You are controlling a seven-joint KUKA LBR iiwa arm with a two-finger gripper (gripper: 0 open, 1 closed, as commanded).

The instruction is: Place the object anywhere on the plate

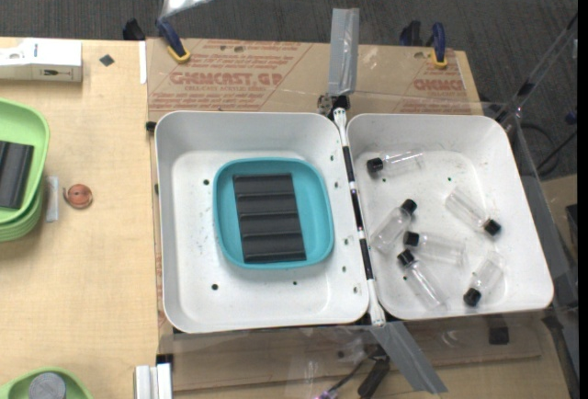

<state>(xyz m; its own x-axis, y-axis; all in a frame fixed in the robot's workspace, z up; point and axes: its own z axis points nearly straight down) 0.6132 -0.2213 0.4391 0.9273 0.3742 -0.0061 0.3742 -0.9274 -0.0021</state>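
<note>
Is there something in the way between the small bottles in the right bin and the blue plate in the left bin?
Only the two bins' raised rims, meeting between them. The bottles must be lifted over these. The plate already bears a dark ridged block.

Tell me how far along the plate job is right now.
Nothing looks done yet. The teal plate in the left bin carries a black ridged insert but no vial. In hand: nothing visible. The clear black-capped vials, about six, lie loose in the right bin. Left to do: pick up a vial, carry it across the divider, and set it on the plate.
</note>
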